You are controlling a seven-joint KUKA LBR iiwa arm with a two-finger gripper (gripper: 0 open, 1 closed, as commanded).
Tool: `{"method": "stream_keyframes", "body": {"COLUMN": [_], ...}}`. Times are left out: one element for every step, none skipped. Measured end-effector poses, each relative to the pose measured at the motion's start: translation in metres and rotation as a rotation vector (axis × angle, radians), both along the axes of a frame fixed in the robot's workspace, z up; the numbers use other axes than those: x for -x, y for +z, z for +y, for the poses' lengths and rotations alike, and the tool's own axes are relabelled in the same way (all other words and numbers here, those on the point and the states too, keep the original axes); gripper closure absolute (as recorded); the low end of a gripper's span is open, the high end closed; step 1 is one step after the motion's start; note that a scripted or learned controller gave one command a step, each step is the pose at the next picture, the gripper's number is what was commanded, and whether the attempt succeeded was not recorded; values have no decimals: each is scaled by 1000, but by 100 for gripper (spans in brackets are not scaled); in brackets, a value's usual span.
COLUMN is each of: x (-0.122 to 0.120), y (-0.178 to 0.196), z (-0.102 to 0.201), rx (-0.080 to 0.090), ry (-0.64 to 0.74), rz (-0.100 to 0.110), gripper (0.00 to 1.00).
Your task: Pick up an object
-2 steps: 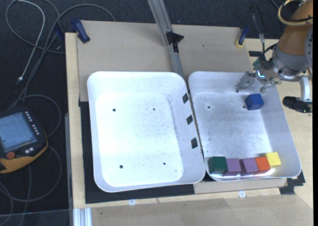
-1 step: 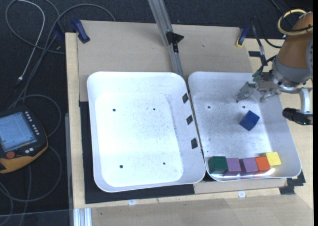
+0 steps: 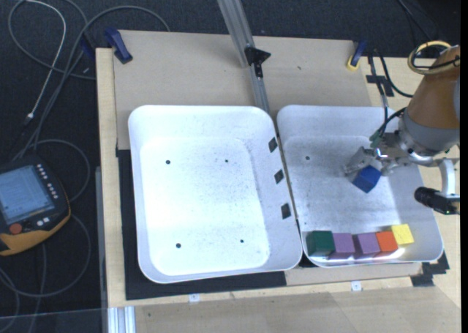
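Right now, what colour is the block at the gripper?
Blue, clearest in the camera view.

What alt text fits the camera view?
The gripper sits over the right bin with a blue block at its fingers. Green, purple, orange and yellow blocks line that bin's near edge, beside the left bin.

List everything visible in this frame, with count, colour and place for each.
bins: 2, white, side by side on the bench
blue block: 1, blue, right bin, at the gripper's fingertips
row of blocks: 5, green, purple, purple, orange, yellow, along the right bin's near edge
clamps: 2, blue, at the bench's far corners
pendant: 1, orange and grey, on the floor at left
arm: 1, grey with orange band, from the right
gripper: 1, over the right bin
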State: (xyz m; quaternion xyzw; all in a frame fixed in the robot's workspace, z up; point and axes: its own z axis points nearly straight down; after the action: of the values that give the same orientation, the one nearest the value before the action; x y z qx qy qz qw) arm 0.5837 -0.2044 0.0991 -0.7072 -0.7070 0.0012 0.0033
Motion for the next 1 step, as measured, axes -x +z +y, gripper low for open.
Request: {"method": "stream_keyframes", "body": {"x": [17], "y": [1], "z": [14], "rx": [1], "ry": [0], "rz": [-3], "gripper": [0]}}
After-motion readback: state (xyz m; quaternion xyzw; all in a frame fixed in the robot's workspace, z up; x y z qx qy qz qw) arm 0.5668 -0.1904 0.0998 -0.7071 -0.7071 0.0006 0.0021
